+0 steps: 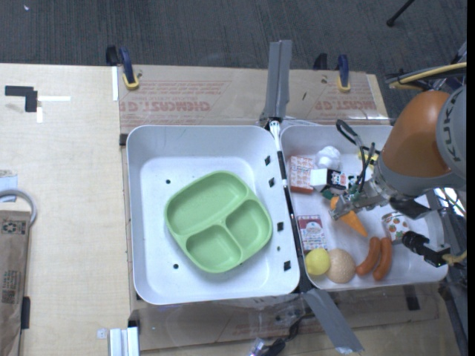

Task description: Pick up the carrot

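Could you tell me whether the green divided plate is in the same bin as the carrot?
No, the green plate lies in the left bin, the carrot in the right bin.

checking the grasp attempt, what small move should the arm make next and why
Probably a short descent onto the small orange tapered carrot. The end effector sits right at the carrot's upper end in the right white bin, but no firm grip shows.

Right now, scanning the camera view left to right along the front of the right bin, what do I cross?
Small red-and-white packet → lemon → round tan ball → two sausages. The carrot lies farther back, at the gripper.
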### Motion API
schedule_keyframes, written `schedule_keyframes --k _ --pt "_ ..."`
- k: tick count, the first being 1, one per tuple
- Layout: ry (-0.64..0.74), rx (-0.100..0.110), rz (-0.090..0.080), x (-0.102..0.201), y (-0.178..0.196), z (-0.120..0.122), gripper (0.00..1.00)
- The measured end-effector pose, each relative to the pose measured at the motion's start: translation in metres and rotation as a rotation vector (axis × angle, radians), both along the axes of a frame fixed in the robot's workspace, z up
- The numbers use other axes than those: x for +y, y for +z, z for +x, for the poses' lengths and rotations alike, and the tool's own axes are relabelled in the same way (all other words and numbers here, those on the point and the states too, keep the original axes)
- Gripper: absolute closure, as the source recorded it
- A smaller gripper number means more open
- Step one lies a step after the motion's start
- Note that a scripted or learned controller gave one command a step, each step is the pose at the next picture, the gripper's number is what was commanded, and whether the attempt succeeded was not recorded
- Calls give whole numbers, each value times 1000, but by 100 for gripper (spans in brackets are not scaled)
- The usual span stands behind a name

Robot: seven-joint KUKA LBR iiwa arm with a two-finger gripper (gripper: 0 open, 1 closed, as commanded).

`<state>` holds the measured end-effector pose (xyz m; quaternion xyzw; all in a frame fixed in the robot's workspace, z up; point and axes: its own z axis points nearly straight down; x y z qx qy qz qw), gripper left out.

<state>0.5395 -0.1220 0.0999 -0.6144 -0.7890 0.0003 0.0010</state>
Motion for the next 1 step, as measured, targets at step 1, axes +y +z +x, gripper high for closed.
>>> schedule_keyframes --k 1 --pt "-115 0 -2 44 91 -22 100"
